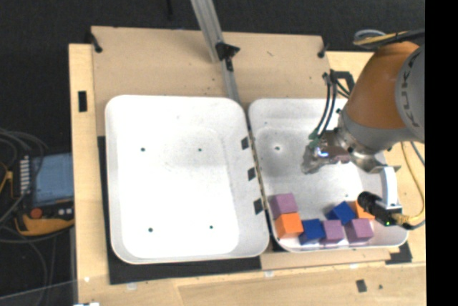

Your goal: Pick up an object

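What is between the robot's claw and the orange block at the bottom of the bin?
In the camera view, bare white bin floor mostly, then a purple block right above the orange block. The gripper hangs higher up.

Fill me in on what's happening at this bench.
A robot arm reaches in from the right over the right-hand bin, its gripper hanging above the bare middle of that bin. The blocks sit clustered along the bin's near edge: an orange block, purple blocks and blue blocks. No block is in the gripper. The left-hand bin sits alongside.
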Controlling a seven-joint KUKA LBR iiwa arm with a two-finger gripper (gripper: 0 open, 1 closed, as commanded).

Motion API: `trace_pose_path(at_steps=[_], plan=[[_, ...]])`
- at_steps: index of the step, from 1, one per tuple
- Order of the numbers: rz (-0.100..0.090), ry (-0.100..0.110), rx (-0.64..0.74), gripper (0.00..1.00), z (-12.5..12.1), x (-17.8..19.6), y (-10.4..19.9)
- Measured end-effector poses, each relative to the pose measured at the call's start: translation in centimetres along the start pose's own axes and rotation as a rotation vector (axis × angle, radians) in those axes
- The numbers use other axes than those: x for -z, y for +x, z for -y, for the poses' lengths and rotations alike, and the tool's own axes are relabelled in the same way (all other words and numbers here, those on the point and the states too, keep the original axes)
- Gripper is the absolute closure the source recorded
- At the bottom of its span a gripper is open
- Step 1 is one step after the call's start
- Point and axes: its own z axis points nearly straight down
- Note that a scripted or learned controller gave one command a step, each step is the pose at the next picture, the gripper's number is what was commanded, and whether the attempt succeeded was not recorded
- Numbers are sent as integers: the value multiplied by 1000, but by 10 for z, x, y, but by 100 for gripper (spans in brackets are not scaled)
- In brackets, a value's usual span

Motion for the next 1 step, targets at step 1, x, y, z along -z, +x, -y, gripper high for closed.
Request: trace_pose_path(at_steps=[1], plan=[[0, 0, 0, 100, -2, 52, -1]])
